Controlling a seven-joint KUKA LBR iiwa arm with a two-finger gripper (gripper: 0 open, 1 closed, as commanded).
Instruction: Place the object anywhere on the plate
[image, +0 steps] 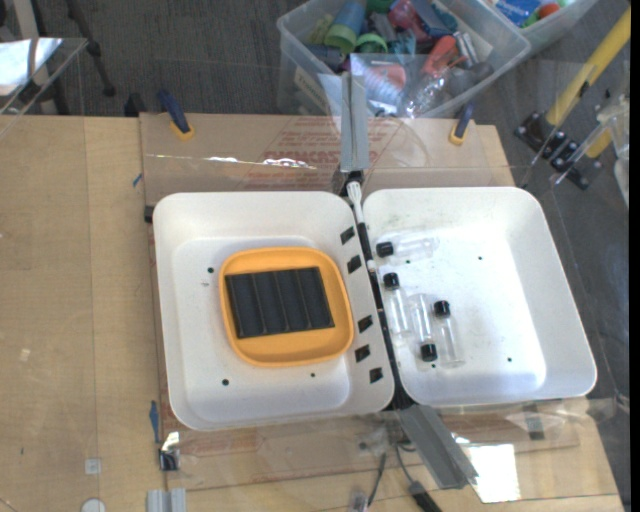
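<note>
Wooden bench (70, 300), orange plate (287, 305) in left bin (190, 390), clear vials (420, 320) in right bin (540, 300), hand's state cannot tell.

An orange plate (287, 305) is sitting in the left bin (190, 390) — clear black-capped vials (425, 320) are lying in the right bin (520, 260).

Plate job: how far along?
Done: nothing yet. The plate in the left bin carries only its black ribbed insert. In hand: nothing visible. Left: everything. Four clear vials with black caps lie in the right bin; one must be picked and set on the plate.
</note>
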